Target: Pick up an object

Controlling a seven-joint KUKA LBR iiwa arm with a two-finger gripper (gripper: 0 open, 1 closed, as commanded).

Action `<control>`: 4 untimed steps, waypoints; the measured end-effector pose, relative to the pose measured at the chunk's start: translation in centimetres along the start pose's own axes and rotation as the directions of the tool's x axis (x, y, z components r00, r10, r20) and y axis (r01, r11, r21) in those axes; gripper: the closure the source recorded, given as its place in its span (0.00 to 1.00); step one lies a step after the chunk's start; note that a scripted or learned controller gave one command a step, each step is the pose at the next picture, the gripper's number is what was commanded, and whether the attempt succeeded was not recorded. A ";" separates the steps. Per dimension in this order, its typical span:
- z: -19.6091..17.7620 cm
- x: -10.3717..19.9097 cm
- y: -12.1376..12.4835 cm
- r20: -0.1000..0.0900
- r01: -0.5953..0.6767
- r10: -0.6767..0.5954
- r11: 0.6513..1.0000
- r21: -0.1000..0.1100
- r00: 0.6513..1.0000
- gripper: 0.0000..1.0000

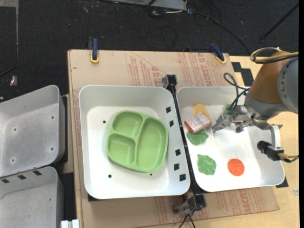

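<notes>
Objects all lie loose in the right bin (pixel 266 177): red-white box (pixel 197 123), yellow piece (pixel 201 110), two green pieces (pixel 206 164), orange disc (pixel 236 166). Our tool (pixel 221 125) hovers just beside the box; we can't tell its opening, nothing visibly held. Pick not yet done.

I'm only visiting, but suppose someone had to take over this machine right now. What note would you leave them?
Gripper: low in the right bin, near its middle, nothing seen between its fingers.
Right bin's things: a small red-and-white box with a yellow piece behind it, two green leafy pieces, an orange round piece.
Left bin: a green divided plate.
Done: nothing lifted yet.
Left: grasp one object, probably the box nearest the gripper, and raise it.
</notes>
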State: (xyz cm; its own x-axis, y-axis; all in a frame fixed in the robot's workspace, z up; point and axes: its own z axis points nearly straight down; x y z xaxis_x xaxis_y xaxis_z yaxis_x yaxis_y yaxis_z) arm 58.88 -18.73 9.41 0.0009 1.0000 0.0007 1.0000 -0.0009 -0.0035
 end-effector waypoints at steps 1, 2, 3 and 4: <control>-1.4 0.0 0.1 0.002 0.000 0.000 1.000 -0.006 1.000 1.00; -5.7 0.2 0.3 0.002 0.003 -0.003 1.000 -0.009 1.000 1.00; -10.1 0.6 0.7 0.003 0.004 -0.004 1.000 -0.009 1.000 1.00; -15.4 -0.4 0.8 0.004 0.003 -0.003 1.000 -0.011 1.000 1.00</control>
State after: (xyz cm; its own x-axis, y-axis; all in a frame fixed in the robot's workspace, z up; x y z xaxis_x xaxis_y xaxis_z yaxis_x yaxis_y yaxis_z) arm 59.73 -19.17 24.83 -0.0019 1.0000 -0.0032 1.0000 0.0019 0.0073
